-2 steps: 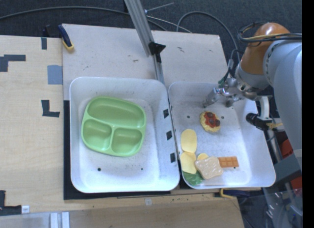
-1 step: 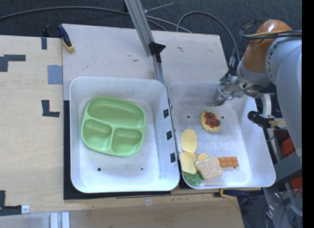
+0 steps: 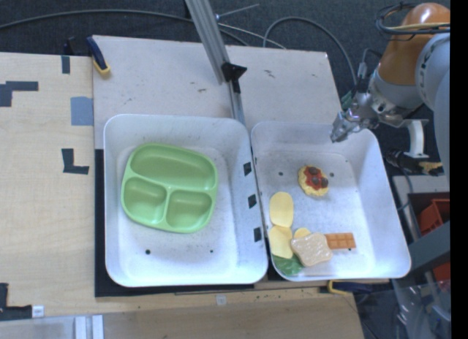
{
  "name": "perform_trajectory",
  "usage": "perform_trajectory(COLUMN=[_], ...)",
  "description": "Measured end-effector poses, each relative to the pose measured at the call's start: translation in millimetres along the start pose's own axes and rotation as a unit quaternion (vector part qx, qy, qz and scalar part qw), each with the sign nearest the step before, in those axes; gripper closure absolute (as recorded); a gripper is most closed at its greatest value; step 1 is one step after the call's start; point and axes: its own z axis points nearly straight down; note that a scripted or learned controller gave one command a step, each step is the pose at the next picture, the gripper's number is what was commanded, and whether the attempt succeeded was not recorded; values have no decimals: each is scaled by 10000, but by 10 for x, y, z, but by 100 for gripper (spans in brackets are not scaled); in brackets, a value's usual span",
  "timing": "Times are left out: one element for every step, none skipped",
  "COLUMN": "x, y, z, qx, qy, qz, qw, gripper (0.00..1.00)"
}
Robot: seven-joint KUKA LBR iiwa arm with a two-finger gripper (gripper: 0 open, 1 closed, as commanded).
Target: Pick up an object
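The right bin (image 3: 380,177) holds several toy foods. A small round pastry with red topping (image 3: 314,180) lies near its middle. Two yellow oval pieces (image 3: 281,210) (image 3: 280,241) lie by the left wall, with a tan bread slice (image 3: 312,250), a green leaf (image 3: 289,264) and an orange wafer (image 3: 340,241) along the front. My gripper (image 3: 341,130) hangs over the bin's far right corner, above and right of the pastry, with nothing seen between its fingers.
The left bin (image 3: 117,206) holds a green divided plate (image 3: 170,186). A slanted metal rail (image 3: 208,27) crosses the back of the bench. Cables (image 3: 307,31) run behind the bins. A blue and yellow clamp (image 3: 97,55) sits at the back left.
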Motion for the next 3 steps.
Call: perform_trajectory(x=[47,51,538], y=[-8,5,-103], z=[-441,-880,-939], qx=[9,6,32], qy=[5,2,14], qz=[-3,-2,-19], qw=[10000,10000,10000], gripper=[100,100,100])
